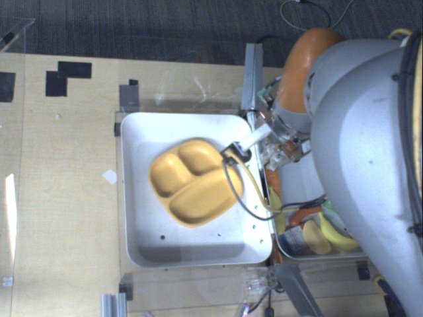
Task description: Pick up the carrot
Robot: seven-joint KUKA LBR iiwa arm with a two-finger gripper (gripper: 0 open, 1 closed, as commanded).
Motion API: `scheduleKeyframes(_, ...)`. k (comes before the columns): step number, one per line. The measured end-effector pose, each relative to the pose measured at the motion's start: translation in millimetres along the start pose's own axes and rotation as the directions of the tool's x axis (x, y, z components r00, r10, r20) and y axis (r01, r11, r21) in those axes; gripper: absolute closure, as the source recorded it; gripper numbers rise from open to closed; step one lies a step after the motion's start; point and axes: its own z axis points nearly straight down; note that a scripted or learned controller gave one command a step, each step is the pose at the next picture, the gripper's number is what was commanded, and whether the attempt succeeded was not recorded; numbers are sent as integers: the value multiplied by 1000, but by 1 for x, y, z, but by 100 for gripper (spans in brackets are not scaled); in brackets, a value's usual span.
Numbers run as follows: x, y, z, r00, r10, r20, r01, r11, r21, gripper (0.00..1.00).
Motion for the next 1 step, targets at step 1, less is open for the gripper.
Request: scheduleKeyframes(1,-12,-75,0,962,272,-1,-272,962,0,100)
